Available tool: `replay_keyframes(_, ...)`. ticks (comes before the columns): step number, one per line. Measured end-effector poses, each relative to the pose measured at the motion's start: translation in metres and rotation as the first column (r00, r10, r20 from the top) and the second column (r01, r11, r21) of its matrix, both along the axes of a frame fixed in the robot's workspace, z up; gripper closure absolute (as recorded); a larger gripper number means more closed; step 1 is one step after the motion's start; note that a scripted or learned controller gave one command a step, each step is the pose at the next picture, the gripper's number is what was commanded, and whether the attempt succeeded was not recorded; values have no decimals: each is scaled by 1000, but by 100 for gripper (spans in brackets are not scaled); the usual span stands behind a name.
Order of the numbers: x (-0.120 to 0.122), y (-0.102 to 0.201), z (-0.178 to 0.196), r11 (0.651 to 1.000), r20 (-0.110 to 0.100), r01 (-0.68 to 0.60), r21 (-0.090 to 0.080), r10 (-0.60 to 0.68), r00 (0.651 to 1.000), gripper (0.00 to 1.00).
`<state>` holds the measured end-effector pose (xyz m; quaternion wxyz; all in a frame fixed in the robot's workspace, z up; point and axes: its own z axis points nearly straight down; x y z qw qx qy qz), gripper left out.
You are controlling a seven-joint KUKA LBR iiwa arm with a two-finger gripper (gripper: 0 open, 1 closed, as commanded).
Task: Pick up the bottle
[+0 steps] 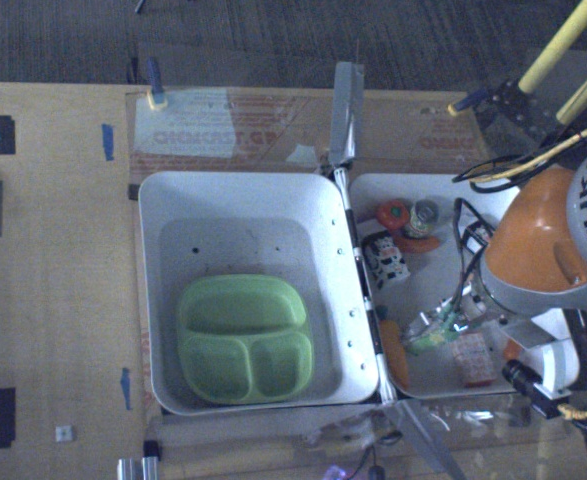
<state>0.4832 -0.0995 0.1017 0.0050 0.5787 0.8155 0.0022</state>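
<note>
Camera view leaves the gripper (460, 306) unclear, low in the right bin (428, 386) near the bottle (431, 328).

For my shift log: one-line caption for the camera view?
KUKA arm reaches over the right bin of small items; a green divided tray sits in the left bin.

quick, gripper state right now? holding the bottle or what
Gripper: cannot be told; it is down in the right bin among the clutter, and no object is clearly seen in its grasp.
</note>
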Motion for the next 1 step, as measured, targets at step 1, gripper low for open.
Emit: replay_keyframes(1, 36, -78, 10, 997, -11, 75, 2, -75, 997, 0)
